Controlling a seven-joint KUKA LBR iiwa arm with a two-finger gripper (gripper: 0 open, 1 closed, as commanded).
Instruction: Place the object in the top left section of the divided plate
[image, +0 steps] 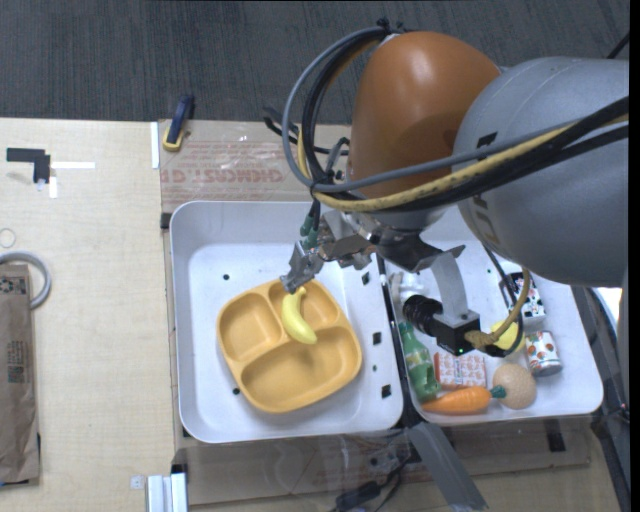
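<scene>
Gripper (297, 280) low over the left bin (195, 300), fingertips closed narrow on the upper end of the banana (298, 318). The fruit hangs from the tips and slants down-right, with its lower end over the plate.

Banana sits above the ridge between the divided plate's (290, 345) two small upper sections, more over the right-hand one (which section counts as "top left" depends on how the skewed plate is read; I take it as the small compartment toward the view's left, beside the fingertips).

Judgement on doing this step well: shift the load a little toward that left compartment before letting go, so the banana's lower end clears the ridge. Go low before releasing, since a curved fruit dropped from height will likely roll across the divider. Open slowly, because the grip is on one end only and the fruit may swing.

Right bin (560, 400) holds a carrot (460, 401), a green bottle (417, 362), an egg-like thing (514, 384) and a small can (541, 352), all well apart from the work.
</scene>
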